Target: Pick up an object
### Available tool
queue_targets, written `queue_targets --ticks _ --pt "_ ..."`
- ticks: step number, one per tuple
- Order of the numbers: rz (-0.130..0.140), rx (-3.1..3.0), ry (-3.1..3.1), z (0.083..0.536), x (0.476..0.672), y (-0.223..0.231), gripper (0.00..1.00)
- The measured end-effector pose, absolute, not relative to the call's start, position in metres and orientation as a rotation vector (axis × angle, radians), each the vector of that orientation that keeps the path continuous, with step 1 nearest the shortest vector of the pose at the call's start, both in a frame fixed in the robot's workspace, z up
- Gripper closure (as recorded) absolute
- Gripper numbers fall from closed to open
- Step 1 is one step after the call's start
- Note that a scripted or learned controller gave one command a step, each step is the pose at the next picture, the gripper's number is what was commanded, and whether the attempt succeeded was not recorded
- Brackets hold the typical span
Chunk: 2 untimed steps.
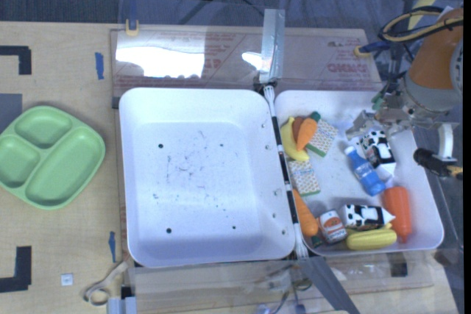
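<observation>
Blue bottle (363,170), the likeliest pick, lies in the right bin (430,180) among toys, long axis slanting from upper left to lower right. Arm (434,70) reaches in from the right; gripper (377,130) hangs just above the bottle's upper end, beside a black-and-white cow toy (379,147). Cannot tell how the gripper is set. Left bin (199,173) sits alongside on the desk (59,55).

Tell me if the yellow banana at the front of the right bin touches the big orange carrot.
Touching. The camera view shows the banana with its right end against the carrot's lower tip, no gap between.
</observation>
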<state>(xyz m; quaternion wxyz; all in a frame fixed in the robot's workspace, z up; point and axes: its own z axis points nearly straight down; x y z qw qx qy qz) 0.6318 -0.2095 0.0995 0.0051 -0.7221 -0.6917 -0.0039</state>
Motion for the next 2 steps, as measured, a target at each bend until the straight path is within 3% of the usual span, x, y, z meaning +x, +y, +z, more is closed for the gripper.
queue_targets --ticks 1,2 --pt "-0.008 -2.263 -2.170 0.108 0.632 -0.211 1.00" --pt "0.001 -2.228 -2.213 0.188 0.668 -0.140 1.00"
